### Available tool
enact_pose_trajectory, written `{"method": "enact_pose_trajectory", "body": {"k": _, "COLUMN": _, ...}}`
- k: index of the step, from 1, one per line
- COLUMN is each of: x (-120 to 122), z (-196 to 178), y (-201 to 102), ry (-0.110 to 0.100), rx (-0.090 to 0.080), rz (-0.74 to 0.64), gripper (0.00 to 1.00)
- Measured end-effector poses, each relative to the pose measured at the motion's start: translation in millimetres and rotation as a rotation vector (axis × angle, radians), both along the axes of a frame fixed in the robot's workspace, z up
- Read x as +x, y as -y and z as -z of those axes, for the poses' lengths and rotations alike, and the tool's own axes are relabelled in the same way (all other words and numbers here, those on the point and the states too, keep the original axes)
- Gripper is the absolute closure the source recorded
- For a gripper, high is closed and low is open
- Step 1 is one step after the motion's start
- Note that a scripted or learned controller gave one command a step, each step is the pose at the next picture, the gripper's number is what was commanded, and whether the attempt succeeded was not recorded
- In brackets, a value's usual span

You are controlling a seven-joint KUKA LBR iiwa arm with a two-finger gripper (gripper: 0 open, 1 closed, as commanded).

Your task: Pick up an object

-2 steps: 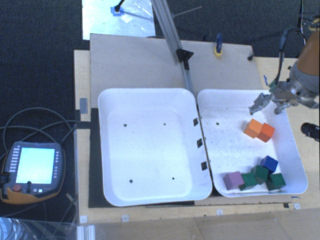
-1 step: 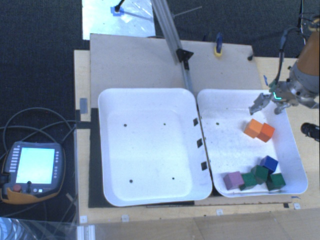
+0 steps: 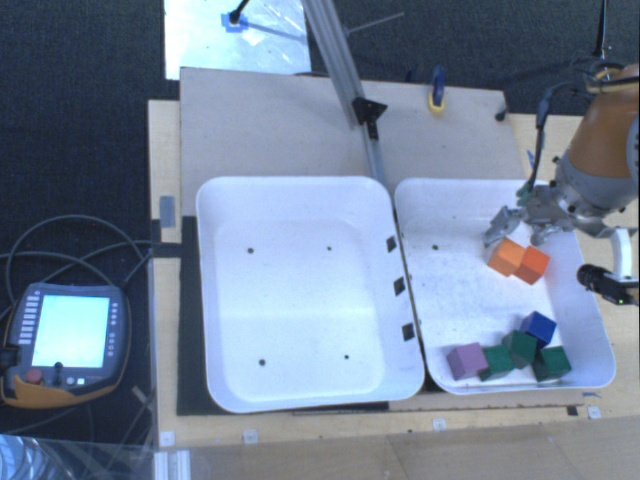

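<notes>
Arm: grey with an orange band (image 3: 604, 140), entering from the right edge of the frame, upper right, and reaching down over the right bin.
Gripper (image 3: 524, 230): at the upper right part of the right bin, just above the orange blocks; its metal fingers (image 3: 500, 227) are spread apart, with nothing seen between them.
Orange blocks (image 3: 518, 259): two orange cubes touching each other, lying on the bin floor directly below the gripper, right of frame centre; the fingertips look very close to the upper block, but contact cannot be told.
Right bin (image 3: 440, 268): shallow, white, floor speckled with dark marks.
Block cluster: lower right corner of the right bin, well apart from the orange pair.
Purple block (image 3: 465, 360): leftmost of the cluster.
Green blocks (image 3: 520, 352): several dark green cubes bunched to the right of the purple one, touching each other.
Blue block (image 3: 538, 325): at the top of the cluster, against the green ones.
Left bin (image 3: 230, 218): white, at the frame's centre, side by side with the right bin.
Teach pendant (image 3: 68, 340): lower left of the frame, off the bench, screen lit, cables looping around it.
Metal pole (image 3: 340, 53): slanting from the top centre down to the bins' shared upper edge.
</notes>
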State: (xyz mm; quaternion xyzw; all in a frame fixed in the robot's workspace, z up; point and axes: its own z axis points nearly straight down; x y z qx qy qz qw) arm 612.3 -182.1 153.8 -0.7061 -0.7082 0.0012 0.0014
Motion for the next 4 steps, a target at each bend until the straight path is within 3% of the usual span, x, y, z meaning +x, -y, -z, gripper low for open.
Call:
{"method": "enact_pose_trajectory", "body": {"k": 1, "x": 6, "z": 36, "y": 2, "ry": 0.013, "rx": -0.007, "rz": 0.0, "gripper": 0.0}}
{"method": "enact_pose_trajectory", "body": {"k": 2, "x": 7, "z": 63, "y": 2, "ry": 0.006, "rx": -0.002, "rz": -0.001, "gripper": 0.0}}
{"method": "enact_pose_trajectory", "body": {"k": 3, "x": 8, "z": 52, "y": 3, "ry": 0.008, "rx": -0.002, "rz": -0.002, "gripper": 1.0}}
{"method": "enact_pose_trajectory", "body": {"k": 4, "x": 10, "z": -12, "y": -3, "ry": 0.012, "rx": -0.002, "rz": -0.003, "gripper": 1.0}}
